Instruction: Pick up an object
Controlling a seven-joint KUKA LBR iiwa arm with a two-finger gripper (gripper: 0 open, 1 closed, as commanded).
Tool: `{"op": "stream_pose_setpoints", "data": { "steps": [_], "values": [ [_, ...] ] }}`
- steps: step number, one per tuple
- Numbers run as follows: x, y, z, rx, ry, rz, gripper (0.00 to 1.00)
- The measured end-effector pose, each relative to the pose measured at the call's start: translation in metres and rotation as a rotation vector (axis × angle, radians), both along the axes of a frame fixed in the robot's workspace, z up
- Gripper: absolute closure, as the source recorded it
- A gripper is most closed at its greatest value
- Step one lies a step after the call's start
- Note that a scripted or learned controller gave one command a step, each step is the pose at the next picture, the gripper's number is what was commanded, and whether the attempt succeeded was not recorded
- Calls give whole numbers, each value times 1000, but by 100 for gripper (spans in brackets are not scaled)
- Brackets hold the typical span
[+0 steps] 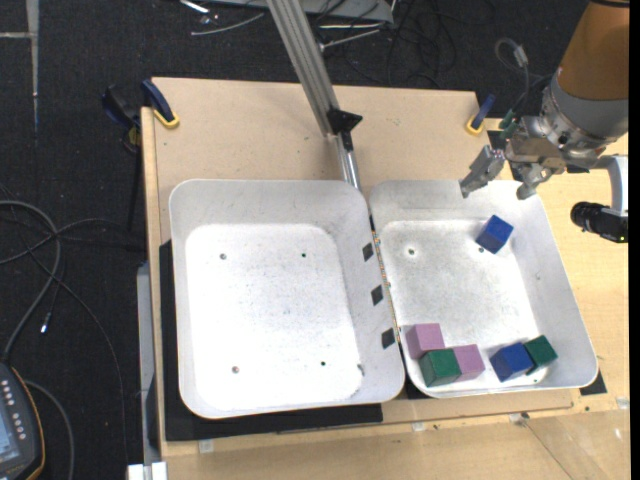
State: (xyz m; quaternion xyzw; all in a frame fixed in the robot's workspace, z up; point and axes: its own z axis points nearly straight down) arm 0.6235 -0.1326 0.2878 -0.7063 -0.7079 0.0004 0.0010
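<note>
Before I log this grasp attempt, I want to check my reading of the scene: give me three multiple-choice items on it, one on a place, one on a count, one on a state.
1. Where does the lone blue cube lie?
A. In the left bin
B. In the right bin, near its far edge
C. On the bench outside the bins

2. How many cubes lie in the right bin?
A. Four
B. Five
C. Six

3. How is the end effector now?
A. Open, above the bin's far rim, holding nothing
B. Shut on a pink cube
C. Pressed down among the near cubes

Answers: 1 B, it lies apart from the others, just below the end effector. 2 C, one lone cube plus five along the near edge. 3 A, its fingers stand spread with nothing between them.
</note>
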Motion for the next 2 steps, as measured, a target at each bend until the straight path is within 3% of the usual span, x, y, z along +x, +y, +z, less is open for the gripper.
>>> {"op": "stream_pose_setpoints", "data": {
  "steps": [1,2],
  "values": [
    [-30,-61,-84,-2,7,-8,0],
    [18,-92,-196,0,-3,-1,0]
  ]
}}
